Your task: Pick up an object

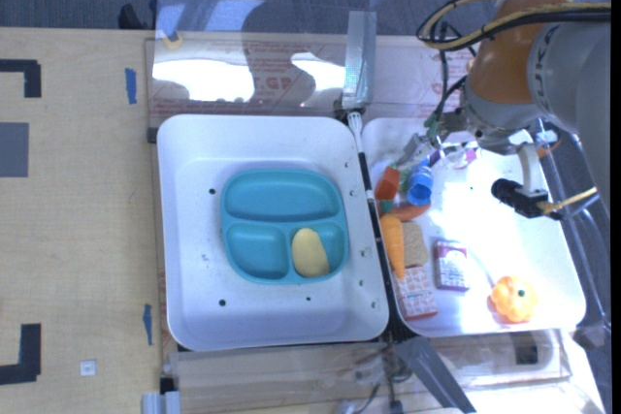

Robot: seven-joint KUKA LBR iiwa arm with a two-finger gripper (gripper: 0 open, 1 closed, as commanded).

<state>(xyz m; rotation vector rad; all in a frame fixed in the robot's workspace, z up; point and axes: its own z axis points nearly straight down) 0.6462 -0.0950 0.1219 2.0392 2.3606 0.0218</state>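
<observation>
- On your near side of the right bin (505, 238), an orange round item (512, 299) sits alone toward the near right corner, well apart from the rest.
- A red-and-white box (417, 294) lies flat by the near left wall of that bin.
- Just beyond it a small maroon box (450, 265) lies flat, near the red-and-white box but apart from it.
- A tan block (414, 245) lies left of the maroon box. An orange stick (392, 247) lies just beside it, along the bin's left wall.
- In the left bin (179, 238) you see a teal divided plate (281, 199). A yellow oval item (310, 252) rests in its near right compartment.
- Farther back in the right bin, a blue cylinder (420, 186) lies tilted, with a red-orange piece (388, 183) just to its left against the wall.
- The hand (434, 148) hangs over the far left part of the right bin, just beyond the blue cylinder. You cannot tell whether it is wide or narrow, and nothing shows held in it.
- Things to pick: all lie in the bins. The blue cylinder and the red-orange piece are the closest to the hand.
- The arm (524, 63) comes in from the right over the bin's far edge.
- The pale wooden bench (78, 208) carries both bins.
</observation>
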